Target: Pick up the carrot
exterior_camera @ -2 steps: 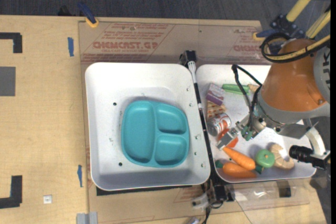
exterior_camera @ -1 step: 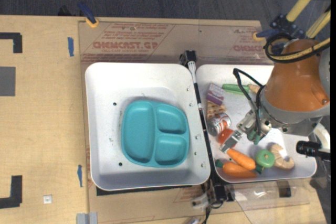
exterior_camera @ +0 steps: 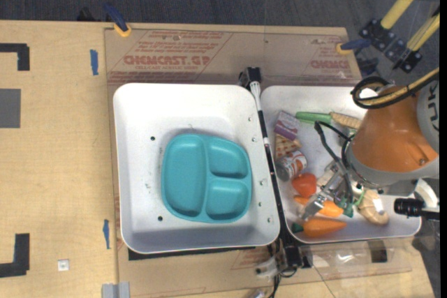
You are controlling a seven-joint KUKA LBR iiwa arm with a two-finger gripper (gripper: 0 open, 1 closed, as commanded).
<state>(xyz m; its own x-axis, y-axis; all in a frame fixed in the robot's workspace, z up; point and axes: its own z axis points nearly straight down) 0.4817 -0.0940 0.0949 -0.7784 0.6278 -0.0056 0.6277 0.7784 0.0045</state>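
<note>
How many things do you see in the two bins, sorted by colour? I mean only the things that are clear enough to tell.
Teal: 1, the divided plastic tray in the left bin
Orange: 2, the tapered carrot and a round orange-red fruit
Purple: 1, a small packet
Green: 1, a long stalk
Total: 5; others in the right bin are too cluttered to tell.

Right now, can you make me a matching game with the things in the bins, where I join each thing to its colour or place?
Things:
1. divided plate
2. carrot
3. gripper
4. tomato

Clues:
A. red, in the right bin
B. teal, in the left bin
C. orange, near the right bin's front edge
D. metal, just above the carrot

Pairs: 1-B, 2-C, 3-D, 4-A
</note>
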